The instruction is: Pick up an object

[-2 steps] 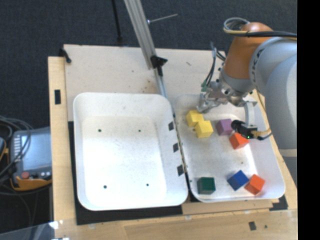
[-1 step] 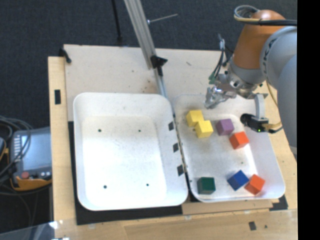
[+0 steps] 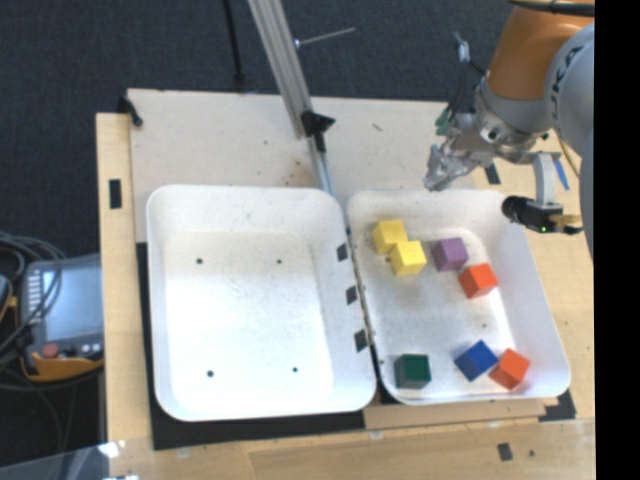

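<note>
The arm reached in from the upper right of the frame, and its tool [image 3: 443, 168] hung above the far rim of the right bin [image 3: 535, 298], nothing between its tips. Whether the tool was spread or pressed together I cannot tell: it was small and blurred against the pale surface [image 3: 220, 138].

The things to pick all lay in the right bin. Two yellow blocks [image 3: 399, 247] sat touching each other in the bin's upper left part, nearest the tool. A purple block [image 3: 450, 253] lay just right of them, and an orange block [image 3: 478, 280] just below and right of that. Along the bin's lower edge were a green block [image 3: 411, 370], a blue block [image 3: 476, 359] and a second orange block [image 3: 511, 368], those last two touching.

The step in hand looked like choosing a target and lining up over it. Doing that well probably meant taking a block with free sides. The green one stood well apart from the rest, and the purple had some room around it. The yellow pair and the blue and orange pair would likely crowd a descent, so one tip might land on the neighbour.

The green, blue and lower orange blocks sat near the sloping front wall, which could foul a tip. The bin's middle was open floor. The left bin [image 3: 250, 298] offered wide room, past the raised rims where the bins met.
</note>
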Motion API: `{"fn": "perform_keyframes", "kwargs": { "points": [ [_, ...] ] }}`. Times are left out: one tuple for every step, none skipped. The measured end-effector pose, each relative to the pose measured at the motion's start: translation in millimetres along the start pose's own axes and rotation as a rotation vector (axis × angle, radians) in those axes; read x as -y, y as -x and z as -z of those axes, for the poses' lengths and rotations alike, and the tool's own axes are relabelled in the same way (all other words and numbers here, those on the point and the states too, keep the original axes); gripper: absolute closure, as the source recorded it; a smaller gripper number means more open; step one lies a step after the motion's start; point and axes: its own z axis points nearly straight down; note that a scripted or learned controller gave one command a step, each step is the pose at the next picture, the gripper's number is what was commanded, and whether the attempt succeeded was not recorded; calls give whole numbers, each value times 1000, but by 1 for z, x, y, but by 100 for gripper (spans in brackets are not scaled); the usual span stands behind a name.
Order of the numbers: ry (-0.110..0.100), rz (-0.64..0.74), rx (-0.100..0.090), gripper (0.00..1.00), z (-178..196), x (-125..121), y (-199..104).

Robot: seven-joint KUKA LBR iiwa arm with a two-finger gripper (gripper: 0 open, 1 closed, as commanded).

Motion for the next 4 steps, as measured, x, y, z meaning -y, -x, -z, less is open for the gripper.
{"fn": "perform_keyframes", "kwargs": {
  "points": [
    [-7,2,1,100,1,-1,1],
    [-9,0,-1,100,-7,2,-56],
    [-9,2,-3,100,5,10,-105],
    [-10,2,-3,100,11,22,-157]
  ]
}}
